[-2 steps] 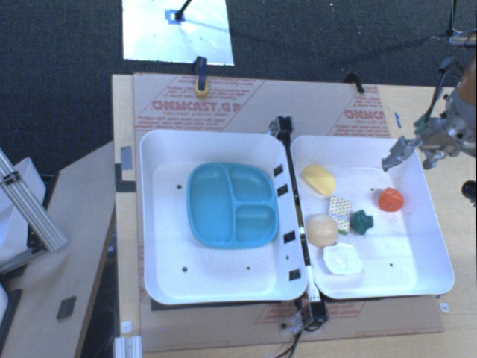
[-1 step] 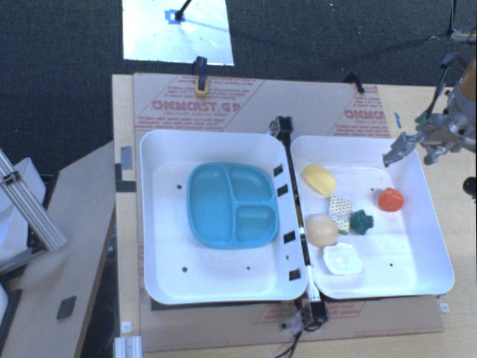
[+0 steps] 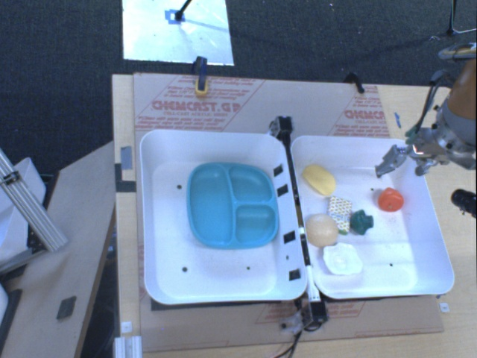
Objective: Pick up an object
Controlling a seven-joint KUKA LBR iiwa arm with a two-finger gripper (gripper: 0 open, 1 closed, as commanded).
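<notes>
1. Objects for picking sit bunched in the right bin (image 3: 432, 252): a yellow piece (image 3: 319, 179), a red piece (image 3: 390, 199), a dark green piece (image 3: 361, 221), a checkered card (image 3: 340, 208), a beige lump (image 3: 323, 230) and a white round piece (image 3: 342, 259).
2. Gripper (image 3: 406, 159) hangs over the right bin's far right part, fingers spread apart with nothing between them. It sits just above and beside the red piece, apart from it.
3. I'd guess the red piece is the likeliest target, being nearest and standing clear of the cluster.
4. Left bin (image 3: 160, 200) holds a blue divided tray (image 3: 231, 204), lying flat, well apart from the arm.
5. Both bins rest side by side on the surface (image 3: 246, 99), presumably so things can pass between them.
</notes>
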